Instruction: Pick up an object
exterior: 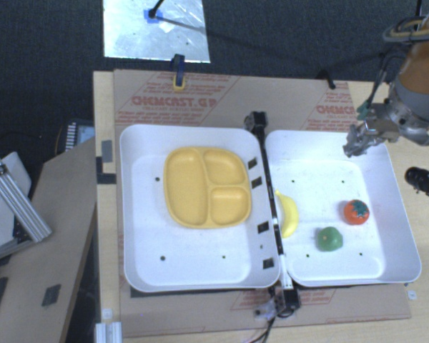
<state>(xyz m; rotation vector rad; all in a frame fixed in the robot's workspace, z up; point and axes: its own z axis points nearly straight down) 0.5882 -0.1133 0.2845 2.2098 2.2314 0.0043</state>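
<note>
My gripper (357, 143) hangs over the right bin's (397, 213) far corner, its opening impossible to judge, well apart from the tomato (355, 211), green ball (329, 239) and banana (287, 215), so I fear a blind descent meeting bare plastic.

Lighting: bright, even overhead; glare washed the white bins (200, 277) and far foil sheet (156, 18); focus soft throughout.
</note>
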